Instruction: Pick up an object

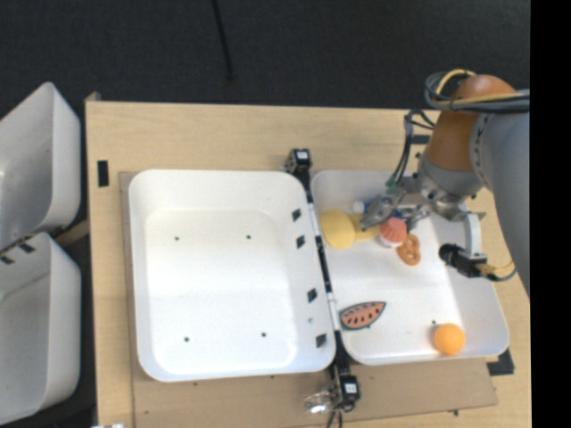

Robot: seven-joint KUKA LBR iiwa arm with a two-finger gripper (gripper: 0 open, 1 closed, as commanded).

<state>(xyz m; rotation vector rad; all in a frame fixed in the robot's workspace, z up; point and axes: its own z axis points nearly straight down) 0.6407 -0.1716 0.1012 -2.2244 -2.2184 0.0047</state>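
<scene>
The right bin (473, 301) holds several small items. A yellow rounded piece (338, 229) lies against its left wall, and a red-pink piece (393, 231) sits just right of it. A small orange-brown twisted piece (409, 252) lies below the red one. A watermelon slice (363, 315) rests near the front left, and an orange ball (450, 338) near the front right corner. My gripper (391, 214) hangs low over the back of this bin, right above the red-pink piece and close to the yellow one. I see nothing lifted off the bin floor.
The left bin (143, 266) stands beside the right one, with a black-clipped divider (318, 266) between them. The grey arm with its orange band (459, 132) comes in from the right over the bin's back corner. White containers (31, 168) stand off the bench's left edge.
</scene>
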